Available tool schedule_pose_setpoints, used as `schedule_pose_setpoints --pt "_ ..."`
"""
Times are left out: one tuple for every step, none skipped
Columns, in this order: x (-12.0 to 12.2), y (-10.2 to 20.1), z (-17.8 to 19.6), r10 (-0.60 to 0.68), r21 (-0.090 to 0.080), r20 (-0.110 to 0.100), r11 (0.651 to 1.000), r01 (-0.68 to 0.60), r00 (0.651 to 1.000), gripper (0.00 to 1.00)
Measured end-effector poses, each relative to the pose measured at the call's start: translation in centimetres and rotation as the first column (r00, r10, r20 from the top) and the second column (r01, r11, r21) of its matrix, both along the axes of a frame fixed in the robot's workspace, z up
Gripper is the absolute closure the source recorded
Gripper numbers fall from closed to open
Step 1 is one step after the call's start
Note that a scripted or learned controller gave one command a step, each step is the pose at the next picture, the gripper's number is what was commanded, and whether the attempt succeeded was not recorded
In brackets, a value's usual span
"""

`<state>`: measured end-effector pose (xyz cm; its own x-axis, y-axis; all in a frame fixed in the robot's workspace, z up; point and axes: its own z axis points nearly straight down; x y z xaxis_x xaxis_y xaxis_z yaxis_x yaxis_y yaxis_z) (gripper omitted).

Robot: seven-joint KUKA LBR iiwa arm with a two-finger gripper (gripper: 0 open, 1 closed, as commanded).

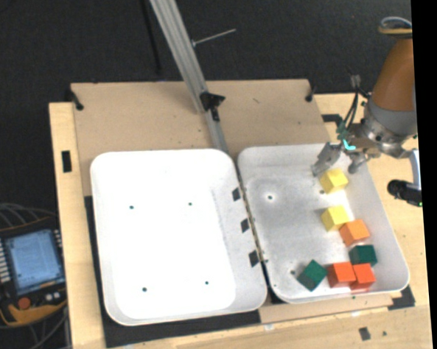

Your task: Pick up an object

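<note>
My gripper (342, 161) hangs over the far right corner of the right bin (277, 163), its two fingers spread open with nothing between them. Just in front of the fingertips lies a yellow cube (334, 179). A second yellow cube (335, 216) and an orange cube (354, 231) sit further along the bin's right side. Near the front edge rest a dark green cube (364, 254), another green cube (311, 274) and two orange-red cubes (341, 274) (363, 275) side by side.
The left bin (104, 236) lies beside the right one, joined by small clips along the shared edge. A slanted metal pole (185, 54) rises from the back of the bench between the bins. A hand-held control pendant (28, 263) sits off the bench at far left.
</note>
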<state>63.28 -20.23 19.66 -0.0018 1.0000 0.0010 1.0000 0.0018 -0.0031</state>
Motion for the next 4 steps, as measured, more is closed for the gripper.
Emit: schedule_pose_setpoints --pt "0.1 -0.1 0.3 0.003 -0.004 0.003 1.000 -0.003 1.000 0.00" --pt "-0.5 -0.3 -5.8 -0.002 -0.003 -0.001 1.000 0.002 1.000 0.00" --pt "0.2 -0.7 -6.8 -0.002 -0.012 0.026 1.000 0.003 1.000 0.00" --pt "0.3 -0.8 -5.8 -0.001 -0.016 0.032 1.000 0.001 0.999 1.00"
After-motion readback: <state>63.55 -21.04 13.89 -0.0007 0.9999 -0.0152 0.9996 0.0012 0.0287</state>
